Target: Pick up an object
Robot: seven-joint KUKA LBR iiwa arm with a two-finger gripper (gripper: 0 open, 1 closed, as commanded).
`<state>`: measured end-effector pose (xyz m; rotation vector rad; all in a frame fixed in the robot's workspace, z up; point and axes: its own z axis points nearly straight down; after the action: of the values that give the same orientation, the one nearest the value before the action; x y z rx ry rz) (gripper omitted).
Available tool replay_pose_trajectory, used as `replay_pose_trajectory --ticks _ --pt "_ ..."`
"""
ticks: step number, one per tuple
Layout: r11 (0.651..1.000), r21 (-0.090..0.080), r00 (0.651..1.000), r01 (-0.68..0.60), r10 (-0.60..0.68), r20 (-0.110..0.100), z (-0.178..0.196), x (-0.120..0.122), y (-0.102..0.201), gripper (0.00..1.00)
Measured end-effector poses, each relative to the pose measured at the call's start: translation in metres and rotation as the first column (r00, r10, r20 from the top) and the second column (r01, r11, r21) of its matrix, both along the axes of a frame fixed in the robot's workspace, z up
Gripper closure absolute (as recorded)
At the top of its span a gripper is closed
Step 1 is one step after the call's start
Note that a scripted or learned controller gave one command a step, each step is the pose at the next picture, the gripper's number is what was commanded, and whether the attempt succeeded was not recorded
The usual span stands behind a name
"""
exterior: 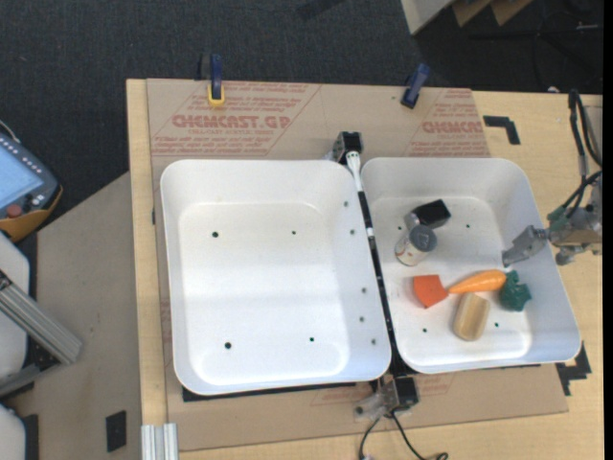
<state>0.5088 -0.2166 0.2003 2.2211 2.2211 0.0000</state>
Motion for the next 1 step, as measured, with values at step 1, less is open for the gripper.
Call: replay_pose_trajectory --ticks 1 --pt "1.000 -0.009 1.000 0.000 0.001 0.019 0.1895 -0.0293 -0.0090 0.00"
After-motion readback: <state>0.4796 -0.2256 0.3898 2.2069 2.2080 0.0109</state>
